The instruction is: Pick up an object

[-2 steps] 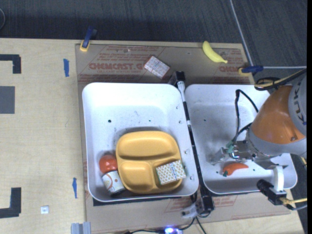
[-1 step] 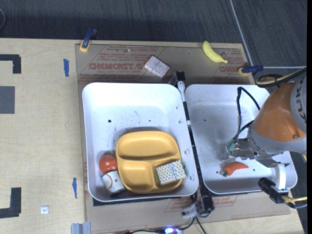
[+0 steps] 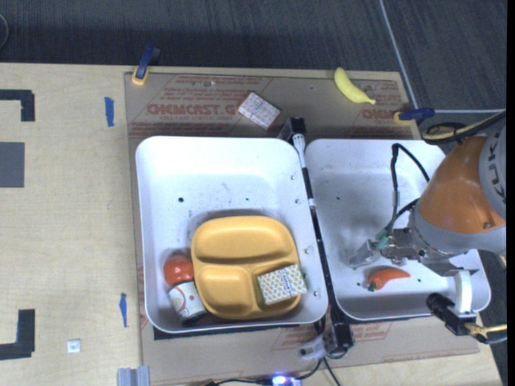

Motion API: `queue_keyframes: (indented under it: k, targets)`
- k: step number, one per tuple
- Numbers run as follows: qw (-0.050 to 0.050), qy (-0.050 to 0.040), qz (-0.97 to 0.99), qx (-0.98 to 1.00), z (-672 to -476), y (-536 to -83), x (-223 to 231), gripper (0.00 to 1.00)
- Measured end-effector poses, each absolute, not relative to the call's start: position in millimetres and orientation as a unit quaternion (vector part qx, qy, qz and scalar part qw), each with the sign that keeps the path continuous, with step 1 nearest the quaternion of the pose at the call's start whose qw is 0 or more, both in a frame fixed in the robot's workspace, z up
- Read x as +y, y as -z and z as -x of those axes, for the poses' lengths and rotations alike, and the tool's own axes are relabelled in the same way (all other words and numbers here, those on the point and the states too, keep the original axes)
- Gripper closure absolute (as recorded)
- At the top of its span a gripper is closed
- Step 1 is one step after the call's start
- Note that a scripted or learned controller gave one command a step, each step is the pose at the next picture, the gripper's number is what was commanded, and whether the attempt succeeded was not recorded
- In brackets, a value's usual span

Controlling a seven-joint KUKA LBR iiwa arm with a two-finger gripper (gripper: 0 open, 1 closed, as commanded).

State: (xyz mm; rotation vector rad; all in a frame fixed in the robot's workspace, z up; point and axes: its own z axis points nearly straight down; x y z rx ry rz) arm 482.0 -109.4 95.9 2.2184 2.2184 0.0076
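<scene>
I see the orange pepper (image 3: 387,277) lying in the right bin (image 3: 346,167) just beside my gripper (image 3: 376,249), whose state I cannot tell; it looks light, smooth, slippery, so I'd grasp across its thick middle

One camera, fixed high above the bench (image 3: 64,215), looks down at a slant on both bins (image 3: 153,167).

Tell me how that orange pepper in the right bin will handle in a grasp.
The pepper looks small, so probably light. Its tapered, curved body may slip or swivel between the fingers. It lies flat on the bin floor beside the gripper, so it seems unlikely to roll.
</scene>
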Motion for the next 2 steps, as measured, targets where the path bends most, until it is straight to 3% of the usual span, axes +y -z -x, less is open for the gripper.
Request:
queue_keyframes:
  k: [1, 2]
  targets:
    - [0.001, -0.0013, -0.707, 0.707, -480.9, -86, -91, 0.0]
    - [0.003, -0.0029, -0.707, 0.707, -482.3, -96, -91, 1.0]
